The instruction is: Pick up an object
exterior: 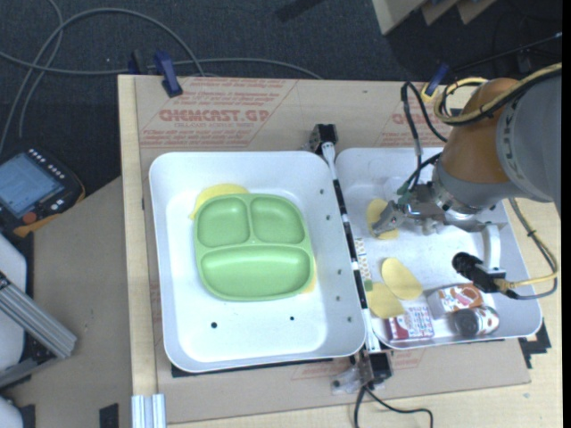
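Observation:
My gripper (399, 214) is low in the right bin (357, 172), at its left middle, with the grey arm and orange band (477, 145) behind it to the right. A small yellow piece (382, 214) lies right at the gripper's tip, touching or nearly touching it; I cannot make out whether it is gripped. Nearer the front lie a yellow oval piece (401, 279) and another yellow piece (385, 302). A red and white packet (412, 322) and a small container with a red label (462, 302) sit in the front corner.
The left bin (178, 310) holds a green divided plate (254, 246) resting on something yellow (217, 193). A black connector with a cable (471, 268) hangs from the arm over the right bin. A ridge (348, 239) separates the bins.

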Action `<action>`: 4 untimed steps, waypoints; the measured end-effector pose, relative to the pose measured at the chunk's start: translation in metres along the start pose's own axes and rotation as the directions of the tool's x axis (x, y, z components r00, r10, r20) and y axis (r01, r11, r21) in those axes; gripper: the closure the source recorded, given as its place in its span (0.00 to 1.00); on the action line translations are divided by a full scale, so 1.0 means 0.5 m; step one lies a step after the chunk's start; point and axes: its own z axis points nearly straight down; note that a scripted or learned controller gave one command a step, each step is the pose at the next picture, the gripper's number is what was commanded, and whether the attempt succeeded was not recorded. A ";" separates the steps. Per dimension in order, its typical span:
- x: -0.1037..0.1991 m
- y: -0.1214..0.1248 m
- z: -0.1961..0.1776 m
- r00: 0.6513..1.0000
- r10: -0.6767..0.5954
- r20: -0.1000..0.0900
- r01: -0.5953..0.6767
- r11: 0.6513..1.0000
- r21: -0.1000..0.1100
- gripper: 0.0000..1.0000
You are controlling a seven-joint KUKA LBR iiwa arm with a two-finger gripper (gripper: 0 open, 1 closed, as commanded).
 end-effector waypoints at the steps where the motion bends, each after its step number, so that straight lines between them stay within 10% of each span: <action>1: 0.038 0.076 0.015 1.000 -0.002 0.000 0.002 1.000 -0.004 0.00; 4: 0.026 0.052 0.015 1.000 -0.001 0.000 0.001 1.000 0.000 0.00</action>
